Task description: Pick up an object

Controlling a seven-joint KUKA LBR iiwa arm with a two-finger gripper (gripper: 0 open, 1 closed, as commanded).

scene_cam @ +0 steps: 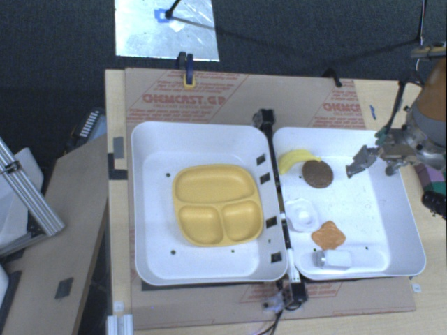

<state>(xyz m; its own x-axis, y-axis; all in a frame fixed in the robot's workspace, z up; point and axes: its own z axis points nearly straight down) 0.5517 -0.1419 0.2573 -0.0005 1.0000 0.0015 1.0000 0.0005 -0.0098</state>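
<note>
Grey metal jaws of the gripper (357,163), open and holding nothing, hover at centre right beside the round brown disc (318,174).

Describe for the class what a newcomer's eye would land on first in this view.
First, the yellow three-compartment tray in the middle of the left bin. Next, the right bin, where a yellow banana-like piece touches a brown disc, with the gripper above that bin's upper right.

Arm (429,110) cut off by the right edge — upper links unseen. Gripper (360,162) too small and blurred to tell its finger state. Yellow object (293,159) partly hidden behind the brown disc (318,174) — shape unclear.
</note>
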